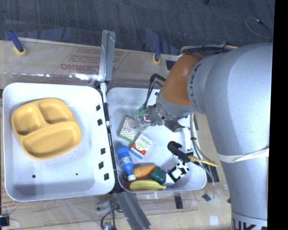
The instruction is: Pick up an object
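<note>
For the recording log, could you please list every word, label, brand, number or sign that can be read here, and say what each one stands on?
"UKA": white letters on the grey arm base, cut off at the left by the arm's edge.
Red print on the cardboard sheet behind the bins: blurred and seen upside down, not readable.
Print on the small green packet and the white carton in the right bin: too small to read.

Grey arm reaches in from right, claw (145,116) lowered.
</note>
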`<state>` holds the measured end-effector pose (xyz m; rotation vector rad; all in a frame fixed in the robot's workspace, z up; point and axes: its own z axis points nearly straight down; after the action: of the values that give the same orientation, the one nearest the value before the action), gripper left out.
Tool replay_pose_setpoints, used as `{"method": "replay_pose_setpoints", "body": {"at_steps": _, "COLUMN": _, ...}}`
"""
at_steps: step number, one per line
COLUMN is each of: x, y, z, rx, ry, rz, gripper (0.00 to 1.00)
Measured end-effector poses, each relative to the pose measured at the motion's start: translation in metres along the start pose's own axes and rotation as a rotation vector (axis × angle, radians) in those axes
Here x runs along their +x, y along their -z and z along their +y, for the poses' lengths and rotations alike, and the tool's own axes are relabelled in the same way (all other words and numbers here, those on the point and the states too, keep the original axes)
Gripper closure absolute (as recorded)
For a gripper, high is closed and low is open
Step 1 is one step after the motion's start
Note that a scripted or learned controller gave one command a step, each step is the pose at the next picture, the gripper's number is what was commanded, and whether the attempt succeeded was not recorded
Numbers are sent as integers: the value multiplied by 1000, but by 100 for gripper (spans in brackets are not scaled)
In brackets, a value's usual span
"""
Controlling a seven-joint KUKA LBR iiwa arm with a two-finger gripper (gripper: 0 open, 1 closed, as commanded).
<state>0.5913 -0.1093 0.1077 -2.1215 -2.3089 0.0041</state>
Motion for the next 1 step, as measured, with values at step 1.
{"method": "replay_pose_setpoints", "body": {"at_steps": 1, "x": -16, "y": -1, "z": 57, "rx": 0, "ry": 52, "rz": -2, "gripper": 100}}
